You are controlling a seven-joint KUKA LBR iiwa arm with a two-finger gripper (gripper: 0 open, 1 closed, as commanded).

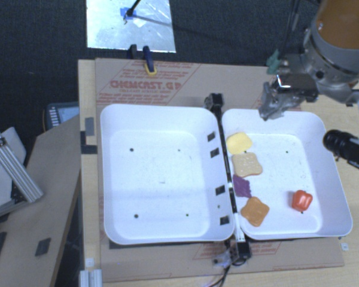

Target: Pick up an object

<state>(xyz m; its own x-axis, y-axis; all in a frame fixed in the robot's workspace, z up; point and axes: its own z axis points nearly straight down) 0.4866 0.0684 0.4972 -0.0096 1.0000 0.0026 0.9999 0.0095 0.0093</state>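
The right bin (323, 160) holds several small items along its left side: a yellow piece (239, 142), a tan toast-like slice (247, 165), a purple piece (242, 187) and an orange piece (255, 211). A red pepper-like object (301, 201) lies toward the bin's front right. My gripper (273, 110) hangs above the far rim of the right bin, well clear of every item, with nothing visible between its fingers.
The left bin (107, 160) sits beside the right one, joined by a black-clipped divider (224, 160). Brown cardboard (149, 82) lies under both bins. A shiny metal sheet (130, 17) lies beyond the bench at the back.
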